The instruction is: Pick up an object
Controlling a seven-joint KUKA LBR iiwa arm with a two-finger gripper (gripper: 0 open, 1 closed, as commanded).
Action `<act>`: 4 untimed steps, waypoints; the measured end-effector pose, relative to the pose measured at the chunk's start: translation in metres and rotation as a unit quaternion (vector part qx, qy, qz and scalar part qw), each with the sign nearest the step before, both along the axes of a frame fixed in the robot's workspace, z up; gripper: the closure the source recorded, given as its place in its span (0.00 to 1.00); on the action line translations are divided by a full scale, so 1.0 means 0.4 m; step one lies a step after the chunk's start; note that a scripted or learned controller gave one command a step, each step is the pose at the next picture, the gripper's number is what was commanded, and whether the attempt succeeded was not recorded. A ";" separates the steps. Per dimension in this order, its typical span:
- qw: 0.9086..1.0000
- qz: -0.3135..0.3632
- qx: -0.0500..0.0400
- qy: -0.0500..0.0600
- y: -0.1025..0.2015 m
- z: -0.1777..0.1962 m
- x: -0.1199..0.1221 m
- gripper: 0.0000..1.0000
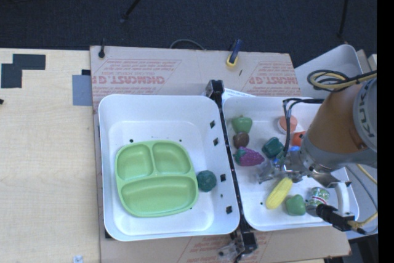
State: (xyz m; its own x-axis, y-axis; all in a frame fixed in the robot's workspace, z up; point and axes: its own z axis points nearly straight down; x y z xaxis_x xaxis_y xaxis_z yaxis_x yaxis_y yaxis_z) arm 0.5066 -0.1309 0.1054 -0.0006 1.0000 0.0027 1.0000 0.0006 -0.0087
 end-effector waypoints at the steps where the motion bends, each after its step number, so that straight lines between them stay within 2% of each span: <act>1: 1.000 0.000 0.000 -0.002 0.005 -0.048 -0.001 0.00; 2: 1.000 -0.004 0.000 -0.003 0.000 -0.018 0.000 1.00; 4: 1.000 0.000 -0.001 -0.005 0.018 0.197 -0.010 1.00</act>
